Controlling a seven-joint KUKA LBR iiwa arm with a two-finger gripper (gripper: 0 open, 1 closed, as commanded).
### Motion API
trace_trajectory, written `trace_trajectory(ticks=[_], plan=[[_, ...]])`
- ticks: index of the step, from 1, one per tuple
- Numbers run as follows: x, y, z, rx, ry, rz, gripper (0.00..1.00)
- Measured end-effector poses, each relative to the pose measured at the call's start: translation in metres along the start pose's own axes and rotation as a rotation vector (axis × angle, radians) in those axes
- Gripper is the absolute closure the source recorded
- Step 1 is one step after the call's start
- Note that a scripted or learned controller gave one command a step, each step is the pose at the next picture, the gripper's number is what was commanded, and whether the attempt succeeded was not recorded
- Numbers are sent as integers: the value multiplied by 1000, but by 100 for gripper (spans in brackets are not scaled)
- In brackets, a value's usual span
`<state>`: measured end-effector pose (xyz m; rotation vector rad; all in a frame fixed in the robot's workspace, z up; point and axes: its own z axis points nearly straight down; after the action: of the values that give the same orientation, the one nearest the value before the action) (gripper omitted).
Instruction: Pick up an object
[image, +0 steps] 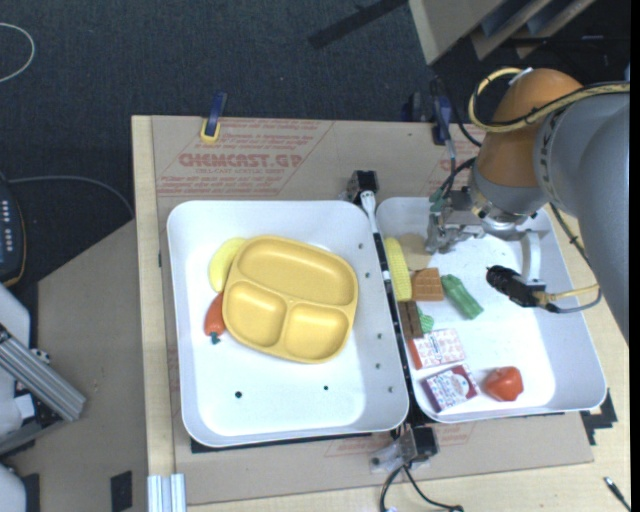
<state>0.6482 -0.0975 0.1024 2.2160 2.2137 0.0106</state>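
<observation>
The corn cob (398, 266) lies at the right bin's (575, 385) left wall, just below the gripper (441, 238); it's probably light, stiff plastic and a bit slick, so best pinched across its middle; the arm hangs over the bin's top-left corner, wrist pointing down; can't tell how the gripper is set.

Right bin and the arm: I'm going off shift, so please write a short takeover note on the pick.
Tool: low over the right bin's far end, near the corn cob; nothing seen between its fingers.
Right bin: corn cob, brown block, green piece, two packets, red piece.
Left bin: yellow divided tray, orange-red piece beside it.
Done: nothing lifted.
Left: grasp and raise one object.
</observation>
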Motion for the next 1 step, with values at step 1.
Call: trace_trajectory(ticks=[1], plan=[[1, 3, -44, 5, 1, -2, 100]])
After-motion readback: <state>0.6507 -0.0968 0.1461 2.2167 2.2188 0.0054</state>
